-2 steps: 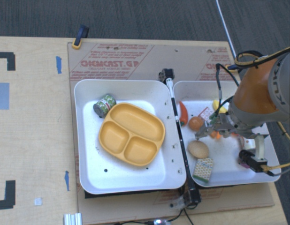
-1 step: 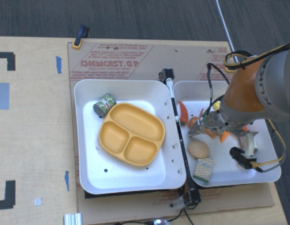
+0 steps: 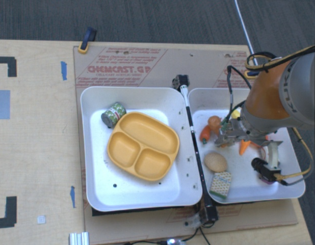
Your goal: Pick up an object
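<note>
Carrot (image 3: 205, 133) lies beside the pincer (image 3: 225, 137), arm bent low over the right bin (image 3: 295, 190); grip state unclear.

Bulky grey arm (image 3: 300, 88), broad orange wrist band (image 3: 264, 98), yellow and black cables, metallic pincer (image 3: 230, 137)

Glossy white plastic bins (image 3: 96, 188); matt yellow plastic tray (image 3: 142, 146); pale wood bench (image 3: 35, 152); smooth tan egg (image 3: 215, 162)
</note>
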You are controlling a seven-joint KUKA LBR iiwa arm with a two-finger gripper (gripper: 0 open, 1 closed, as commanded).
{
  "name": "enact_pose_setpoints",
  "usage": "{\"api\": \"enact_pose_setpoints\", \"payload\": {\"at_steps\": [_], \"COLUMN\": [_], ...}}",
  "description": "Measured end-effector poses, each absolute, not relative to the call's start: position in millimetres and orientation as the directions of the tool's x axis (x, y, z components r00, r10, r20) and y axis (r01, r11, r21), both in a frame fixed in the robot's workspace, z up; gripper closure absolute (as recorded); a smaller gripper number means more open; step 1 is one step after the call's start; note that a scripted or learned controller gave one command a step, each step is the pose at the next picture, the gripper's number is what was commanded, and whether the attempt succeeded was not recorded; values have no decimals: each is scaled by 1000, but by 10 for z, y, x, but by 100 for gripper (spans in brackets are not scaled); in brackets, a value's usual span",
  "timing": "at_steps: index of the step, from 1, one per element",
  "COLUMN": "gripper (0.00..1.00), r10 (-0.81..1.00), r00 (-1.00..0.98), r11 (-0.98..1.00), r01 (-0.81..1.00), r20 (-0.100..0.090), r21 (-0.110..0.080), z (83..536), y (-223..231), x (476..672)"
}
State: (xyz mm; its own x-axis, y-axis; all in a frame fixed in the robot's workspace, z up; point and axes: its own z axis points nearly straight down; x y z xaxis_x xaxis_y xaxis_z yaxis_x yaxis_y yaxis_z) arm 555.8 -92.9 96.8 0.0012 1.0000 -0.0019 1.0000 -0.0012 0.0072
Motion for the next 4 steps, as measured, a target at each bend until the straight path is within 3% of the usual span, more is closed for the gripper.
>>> {"api": "enact_pose_setpoints", "payload": {"at_steps": [1,2,3,4], "gripper": [100,100,100,100], "r10": [1000,1000,1000,1000], "r00": [-1,-2,1,-2], "r11": [1,2,-1,2], "r01": [1000,1000,1000,1000], "r20": [1,1,1,1], "r21": [1,0,-2,3], "z": [1851,2012,1844,1971], "y": [-573,12,-466,221], "x": [4950,4799,4791,4805]}}
